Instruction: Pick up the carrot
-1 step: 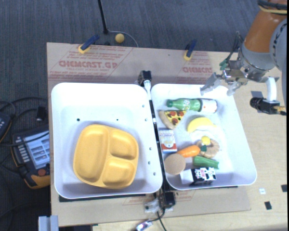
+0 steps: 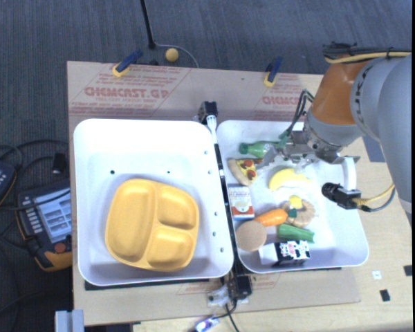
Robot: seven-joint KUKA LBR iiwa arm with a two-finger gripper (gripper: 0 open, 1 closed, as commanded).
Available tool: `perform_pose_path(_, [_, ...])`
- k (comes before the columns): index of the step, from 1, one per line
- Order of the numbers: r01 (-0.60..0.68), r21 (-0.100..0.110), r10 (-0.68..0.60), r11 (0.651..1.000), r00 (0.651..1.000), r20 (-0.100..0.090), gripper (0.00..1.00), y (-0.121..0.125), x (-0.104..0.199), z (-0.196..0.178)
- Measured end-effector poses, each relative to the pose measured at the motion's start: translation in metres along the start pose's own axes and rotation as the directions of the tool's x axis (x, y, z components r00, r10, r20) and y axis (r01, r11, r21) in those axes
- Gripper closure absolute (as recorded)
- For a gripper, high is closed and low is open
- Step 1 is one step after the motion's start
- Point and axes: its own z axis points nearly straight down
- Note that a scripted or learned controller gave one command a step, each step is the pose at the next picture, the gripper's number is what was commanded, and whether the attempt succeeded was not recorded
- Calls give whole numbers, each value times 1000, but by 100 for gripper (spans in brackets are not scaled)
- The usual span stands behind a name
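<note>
1. Yellow divided tray (image 2: pixel 152 223) sat in the left bin (image 2: pixel 90 144).
2. Carrot (image 2: pixel 270 218) lay in the right bin (image 2: pixel 356 244), just beside a round brown item (image 2: pixel 250 236), possibly a cookie.
3. Gripper (image 2: pixel 290 154) hovered near a yellow piece (image 2: pixel 285 179); its opening could not be judged.

A small orange toy carrot (image 2: pixel 270 218) lies on its side in the right-hand white bin, its length running roughly left to right with the right end tilted slightly up the frame. It sits amid a cluster of toy foods in the bin's lower middle, touching its neighbours on several sides.
</note>
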Motion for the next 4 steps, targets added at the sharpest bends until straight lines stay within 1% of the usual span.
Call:
perform_pose_path(1, [107, -41, -107, 993, 994, 16, 0, -55, 6, 36])
perform_pose_path(2, [-119, -56, 120, 991, 993, 14, 0, -115, 22, 37])
perform_pose_path(3, [-114, -51, 115, 992, 993, 14, 100, -114, 22, 31])
perform_pose_path(4, [-110, -41, 110, 993, 994, 12, 100, -115, 23, 26])
